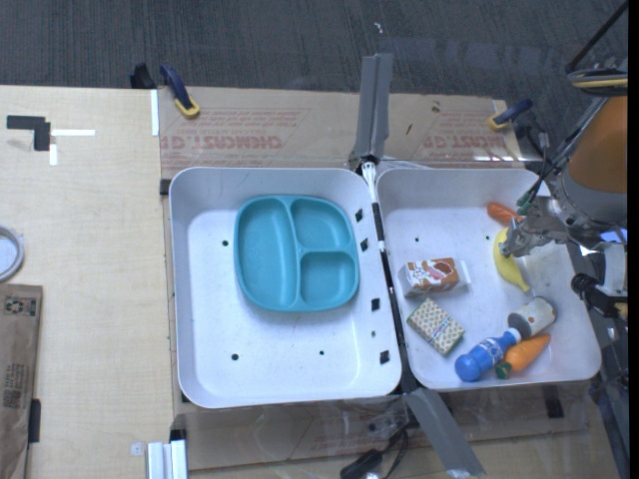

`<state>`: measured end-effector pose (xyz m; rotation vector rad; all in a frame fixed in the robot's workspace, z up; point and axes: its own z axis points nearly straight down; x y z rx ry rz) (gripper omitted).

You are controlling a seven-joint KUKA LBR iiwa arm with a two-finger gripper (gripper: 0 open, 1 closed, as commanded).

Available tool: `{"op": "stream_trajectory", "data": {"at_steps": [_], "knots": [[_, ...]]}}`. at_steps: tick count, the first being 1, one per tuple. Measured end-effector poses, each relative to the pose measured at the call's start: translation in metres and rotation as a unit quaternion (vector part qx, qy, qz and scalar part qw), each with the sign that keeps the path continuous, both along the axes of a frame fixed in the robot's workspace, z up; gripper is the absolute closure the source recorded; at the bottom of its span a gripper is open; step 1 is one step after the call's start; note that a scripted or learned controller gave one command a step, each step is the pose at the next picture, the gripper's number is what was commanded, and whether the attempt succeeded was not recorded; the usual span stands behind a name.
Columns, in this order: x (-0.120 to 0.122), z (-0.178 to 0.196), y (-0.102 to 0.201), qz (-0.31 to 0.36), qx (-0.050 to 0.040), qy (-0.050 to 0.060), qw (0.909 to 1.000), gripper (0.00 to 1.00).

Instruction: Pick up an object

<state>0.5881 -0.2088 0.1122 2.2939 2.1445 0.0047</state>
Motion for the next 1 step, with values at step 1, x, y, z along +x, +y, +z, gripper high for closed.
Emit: {"op": "stream_trajectory", "data": {"at_steps": [1], "knots": [[-0.0003,-0.0009,0.0008,0.000,0.0008,0.001,1.0000,0.00]]}}
